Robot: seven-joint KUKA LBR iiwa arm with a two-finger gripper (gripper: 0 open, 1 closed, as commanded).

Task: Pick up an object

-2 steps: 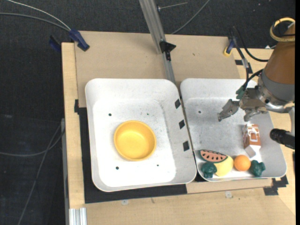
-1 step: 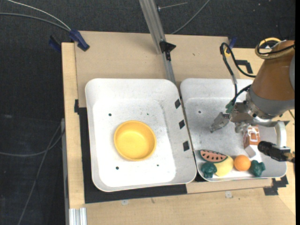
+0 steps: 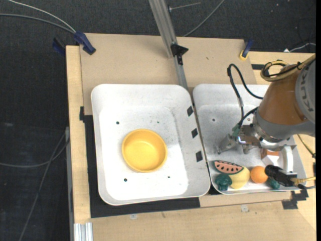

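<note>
My gripper (image 3: 234, 142) hangs over the middle of the right bin (image 3: 215, 109), open, with nothing between its fingers. Just below it, along the bin's front edge, lie a watermelon slice (image 3: 228, 166), a pale yellow fruit (image 3: 241, 177), a small dark green piece (image 3: 223, 182) and an orange ball (image 3: 258, 174). A teal piece (image 3: 273, 183) sits at the front right corner. The gripper stands a little behind the watermelon slice and touches none of these objects.
A yellow bowl (image 3: 144, 149) rests in the middle of the left bin (image 3: 110, 109). The wall between the two bins runs just left of the gripper. The arm's orange band (image 3: 281, 104) covers the right bin's right side.
</note>
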